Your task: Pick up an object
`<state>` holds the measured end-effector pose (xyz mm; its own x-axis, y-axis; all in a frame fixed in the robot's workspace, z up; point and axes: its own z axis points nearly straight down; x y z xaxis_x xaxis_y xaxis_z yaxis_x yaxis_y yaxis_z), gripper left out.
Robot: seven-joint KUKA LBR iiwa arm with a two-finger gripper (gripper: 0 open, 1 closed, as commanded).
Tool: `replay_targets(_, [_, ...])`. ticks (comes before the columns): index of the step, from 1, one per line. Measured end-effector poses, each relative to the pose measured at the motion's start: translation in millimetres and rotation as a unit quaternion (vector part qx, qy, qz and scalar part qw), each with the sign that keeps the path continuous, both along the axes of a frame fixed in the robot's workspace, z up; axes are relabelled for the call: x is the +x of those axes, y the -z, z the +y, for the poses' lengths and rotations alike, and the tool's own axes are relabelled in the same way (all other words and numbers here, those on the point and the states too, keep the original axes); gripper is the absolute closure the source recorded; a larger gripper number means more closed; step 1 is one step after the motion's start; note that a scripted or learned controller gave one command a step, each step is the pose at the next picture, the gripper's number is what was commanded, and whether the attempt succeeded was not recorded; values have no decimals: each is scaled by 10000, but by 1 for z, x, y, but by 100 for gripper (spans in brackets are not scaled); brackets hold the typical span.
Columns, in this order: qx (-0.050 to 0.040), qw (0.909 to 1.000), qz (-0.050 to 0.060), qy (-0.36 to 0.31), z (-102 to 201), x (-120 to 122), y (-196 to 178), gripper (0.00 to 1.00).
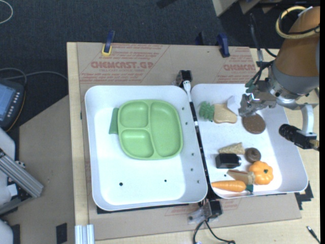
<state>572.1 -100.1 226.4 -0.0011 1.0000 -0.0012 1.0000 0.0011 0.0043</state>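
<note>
– Right at the brown disc's (255, 124) upper edge, what is that?

– That is the gripper (249, 109), low over the right bin (292, 156). It sits just above the disc in the view and seems to touch or overlap its rim. Whether it is open, closed or gripping anything, I cannot tell; the disc itself lies flat on the bin floor.

– And next to the disc?

– Just to the disc's left lies a pale bread-like piece (224, 115), and beyond that a small green leafy piece (206, 110). Below the disc sits a small brown ring (252, 154), with a tan wedge (231, 148) and a black block (227, 160) to the ring's left.

– Further down from the disc?

– An orange pumpkin (262, 172), and lower left of it a carrot (229, 186) lying near the bin's front wall.

– What about the arm?

– From the disc it rises up and to the right: grey wrist, then the orange band (299, 44).

– And well left of the disc?

– The left bin (101, 177), holding a green divided plate (150, 129). Both bins rest on the desk (152, 60), which shows brown with red lettering behind them.
</note>
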Motion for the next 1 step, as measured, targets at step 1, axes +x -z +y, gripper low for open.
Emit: replay_targets(1, [6, 10000, -2, -20, 37, 42, 9, 100])
